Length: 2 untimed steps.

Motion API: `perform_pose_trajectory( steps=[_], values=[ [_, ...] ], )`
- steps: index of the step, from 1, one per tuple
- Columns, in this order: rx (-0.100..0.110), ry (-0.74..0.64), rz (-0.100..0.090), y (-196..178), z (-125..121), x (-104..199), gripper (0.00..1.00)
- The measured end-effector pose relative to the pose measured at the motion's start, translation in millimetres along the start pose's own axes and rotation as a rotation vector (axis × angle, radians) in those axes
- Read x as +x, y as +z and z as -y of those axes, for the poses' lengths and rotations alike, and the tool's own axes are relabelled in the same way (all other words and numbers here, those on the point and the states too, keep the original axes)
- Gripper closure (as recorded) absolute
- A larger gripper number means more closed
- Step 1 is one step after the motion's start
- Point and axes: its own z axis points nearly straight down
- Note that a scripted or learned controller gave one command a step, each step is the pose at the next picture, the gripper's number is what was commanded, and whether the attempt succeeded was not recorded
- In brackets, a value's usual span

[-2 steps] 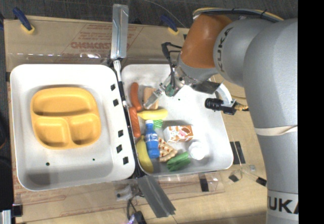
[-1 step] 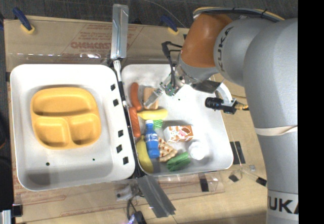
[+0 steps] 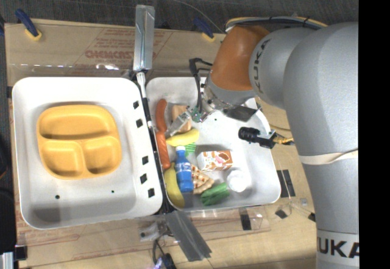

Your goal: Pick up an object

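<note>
The arm (image 3: 304, 79) reaches in from the right and bends down over the upper part of the right bin (image 3: 268, 185). Its gripper (image 3: 194, 114) sits low among the toys near the bin's top left area, but the orange wrist band (image 3: 237, 58) and the wrist body cover most of it, so whether it is spread or pressed together cannot be told, and nothing can be seen pinched in it. Its tip is close to a small brownish item (image 3: 180, 114) and just above a yellow banana (image 3: 183, 138), which lies nearly across the bin, tilted slightly up to the right.

Along the right bin's left wall lie two red-orange sausages: the upper sausage (image 3: 161, 113) and the lower sausage (image 3: 163, 149), both with the long axis running up and down the view. A blue bottle (image 3: 183, 170) with a white label lies in the same direction, cap toward the top. Beside it a second yellow banana (image 3: 173, 188) curves down the wall. A waffle-like piece (image 3: 201, 178), a small printed carton (image 3: 214, 159), a green vegetable (image 3: 213, 195) and a white round object (image 3: 237, 181) fill the lower half.

The left bin (image 3: 36, 207) holds a yellow divided tray (image 3: 78, 139), lying flat, well apart from the gripper
</note>
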Motion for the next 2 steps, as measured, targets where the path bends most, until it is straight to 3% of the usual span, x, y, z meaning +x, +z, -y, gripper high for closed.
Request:
perform_pose_trajectory(
  steps=[1,2],
  values=[
    [-0.001,-0.004,0.002,-11,-1,-1,1.00],
    [-0.010,0.006,0.006,-105,-22,90,1.00]
  ],
)
